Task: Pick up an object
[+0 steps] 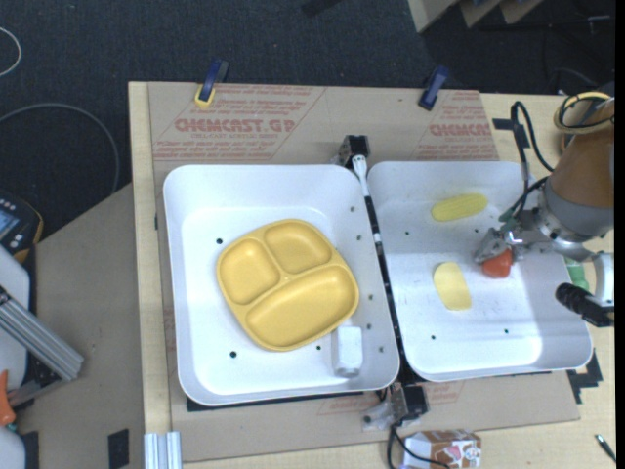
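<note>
In the right-hand shallow white bin (547,355) I see the gripper (498,250) down low near the bin's right side, right over a small red-orange object (499,266). The grey arm (576,213) comes in from the right edge, orange band (586,164) above the wrist, wrist pitched down and leftward toward the bin floor. Gripper tip sits touching or just above the red-orange piece; I can't tell from this angle if the piece is actually between the fingers, and I can't tell whether the gripper is wide or narrow.

Other contents of that bin: a flat yellow oval piece (459,206) toward the far side, left of the gripper, and a second pale yellow rounded piece (452,285) nearer the middle, below-left of the gripper. Both lie apart from the gripper and from each other.

Left shallow white bin (186,262): a yellow plastic divided plate with three compartments (286,283) lying flat in the centre, slightly rotated. A small translucent white block (348,350) sits just beside the plate's near-right edge, close to the bin wall.

Both bins rest side by side on the bench (293,115), which is covered with a brown printed cardboard sheet.
</note>
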You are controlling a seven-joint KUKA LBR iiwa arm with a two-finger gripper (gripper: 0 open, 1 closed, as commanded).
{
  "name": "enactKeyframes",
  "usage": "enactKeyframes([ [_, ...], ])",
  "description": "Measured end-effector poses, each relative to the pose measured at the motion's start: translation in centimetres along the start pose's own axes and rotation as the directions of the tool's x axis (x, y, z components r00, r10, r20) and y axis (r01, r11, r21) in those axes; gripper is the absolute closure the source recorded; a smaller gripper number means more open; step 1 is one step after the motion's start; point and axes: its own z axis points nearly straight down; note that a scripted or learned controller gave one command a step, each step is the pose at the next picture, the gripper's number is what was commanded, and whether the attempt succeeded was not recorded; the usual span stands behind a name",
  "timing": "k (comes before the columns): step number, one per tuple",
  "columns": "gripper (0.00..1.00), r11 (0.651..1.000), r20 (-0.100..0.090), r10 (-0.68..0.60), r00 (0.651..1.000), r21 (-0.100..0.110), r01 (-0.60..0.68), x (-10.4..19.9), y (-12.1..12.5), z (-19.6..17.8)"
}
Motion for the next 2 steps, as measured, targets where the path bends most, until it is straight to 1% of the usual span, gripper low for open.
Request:
enactKeyframes([
  [1,1.0,1.0,-0.001,-0.001,1.0,-0.002,0.001,8.1,1.4,-11.2],
  [2,1.0,1.0,-0.002,-0.001,1.0,0.004,0.001,15.6,2.4,-11.2],
])
